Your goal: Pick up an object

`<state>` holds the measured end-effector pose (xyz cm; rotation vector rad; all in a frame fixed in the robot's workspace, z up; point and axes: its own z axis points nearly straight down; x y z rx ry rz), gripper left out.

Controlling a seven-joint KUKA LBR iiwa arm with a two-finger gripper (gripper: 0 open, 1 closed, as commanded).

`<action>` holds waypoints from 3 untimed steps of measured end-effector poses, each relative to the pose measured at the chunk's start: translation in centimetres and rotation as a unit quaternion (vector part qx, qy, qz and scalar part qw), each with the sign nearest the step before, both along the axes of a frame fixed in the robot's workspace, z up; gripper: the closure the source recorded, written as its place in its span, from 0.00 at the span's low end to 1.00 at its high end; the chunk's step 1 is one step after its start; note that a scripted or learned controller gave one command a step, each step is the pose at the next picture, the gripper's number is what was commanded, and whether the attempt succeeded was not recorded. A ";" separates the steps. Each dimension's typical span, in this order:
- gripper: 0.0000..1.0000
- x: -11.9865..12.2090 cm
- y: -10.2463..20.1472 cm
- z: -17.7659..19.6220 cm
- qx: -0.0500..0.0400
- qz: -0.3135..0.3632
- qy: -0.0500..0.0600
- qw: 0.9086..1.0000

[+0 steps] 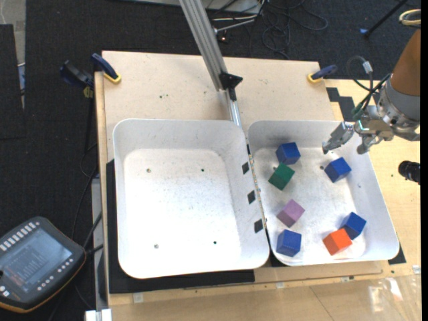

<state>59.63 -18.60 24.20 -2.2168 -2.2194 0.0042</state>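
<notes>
Hovering jaws (348, 141) spread open, nothing between them, blue cube (338, 169) just below, green cube (282, 176) apart.

— How is the light?

— Bright and even, seemingly from overhead. The two white bins (180, 199) are almost washed out, and the pale bench top (167, 85) looks flat, with no hot glare spots.

— Shadows?

— Soft and short. Each block, such as the green block (282, 176), throws a faint grey patch on the bin floor. The dark floor (53, 19) around the bench swallows detail.

— Sharpness?

— Moderate. Block edges are a little soft, the speckles in the left bin read as grain, and the arm (404, 89) at the right edge looks slightly smeared. Straight lines stay straight toward the borders.
</notes>
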 end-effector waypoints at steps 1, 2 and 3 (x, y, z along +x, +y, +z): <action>0.00 0.1 0.0 0.2 -0.001 0.001 -0.002 1.000; 0.00 0.3 -0.3 -4.2 0.000 -0.001 0.000 1.000; 0.00 0.0 -0.2 -10.6 0.000 -0.001 0.001 1.000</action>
